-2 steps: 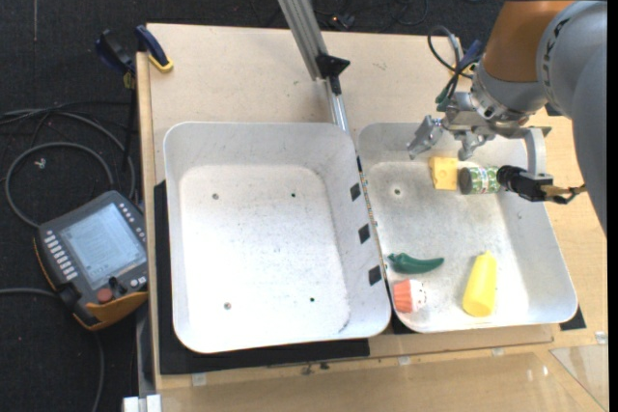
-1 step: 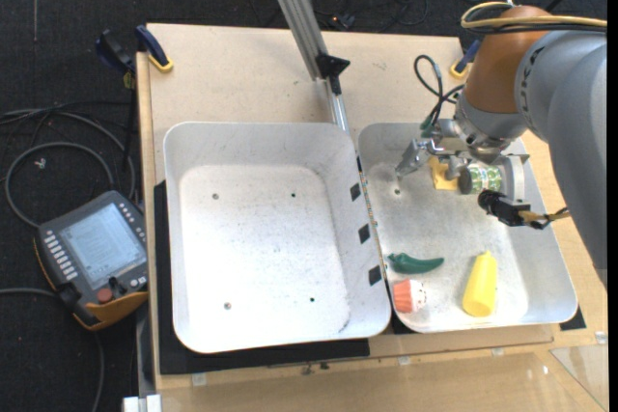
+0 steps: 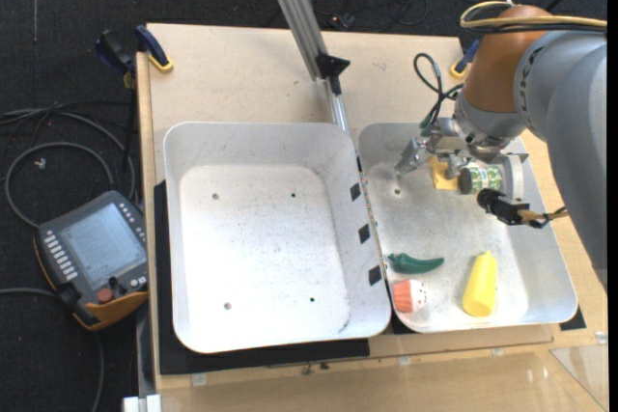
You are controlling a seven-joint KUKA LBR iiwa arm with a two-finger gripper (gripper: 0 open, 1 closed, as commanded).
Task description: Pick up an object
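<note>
— White bins sit side by side on the desk [image 3: 251, 63]; in the camera view our hand [image 3: 425, 152] hovers at twelve o'clock in the right bin [image 3: 541, 289]. We cannot tell its state.

— Candidates: a small can [image 3: 483, 178] and a yellow block [image 3: 443, 175] just beside the hand, a green pepper [image 3: 416, 261], a pink-and-white piece [image 3: 410, 295] and a yellow bottle [image 3: 480, 284] toward six o'clock.

— We'd centre over one isolated item, descend straight, then close.

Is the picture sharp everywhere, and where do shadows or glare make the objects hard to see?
Camera view: light is even and both bins stay readable; the arm shades the small objects under the gripper; the yellow object and green pepper look soft but clear; the right bin shows no strong glare.
</note>
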